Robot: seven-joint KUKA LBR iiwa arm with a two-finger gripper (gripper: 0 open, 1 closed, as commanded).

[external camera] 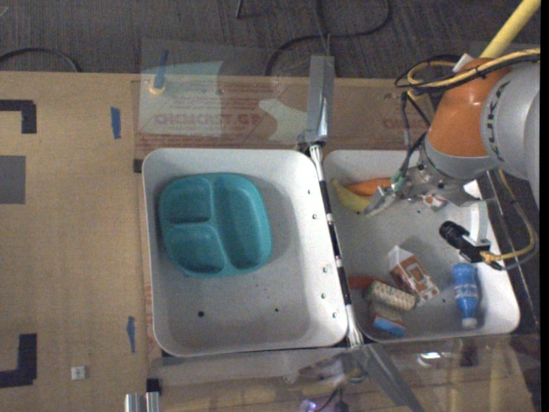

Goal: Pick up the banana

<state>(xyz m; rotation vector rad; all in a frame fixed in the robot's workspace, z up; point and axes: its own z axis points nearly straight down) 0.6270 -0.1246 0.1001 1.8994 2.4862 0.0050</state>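
The banana (347, 196) is yellow and lies at the far left corner of the right bin (502, 320), close to the bin's left wall. An orange, carrot-like thing (371, 184) lies just behind it and touches it. My gripper (380, 202) reaches in from the right and its tip is low, right beside the banana's right end and below the orange thing. The grey arm with its orange band (459, 118) rises behind it. Nothing shows as lifted off the bin floor.
A teal divided plate (214, 223) lies in the left bin (244, 329). At the front of the right bin are a brown and white carton (414, 276), a patterned snack bar (393, 295), a small blue and orange item (389, 324) and a blue bottle (465, 293).
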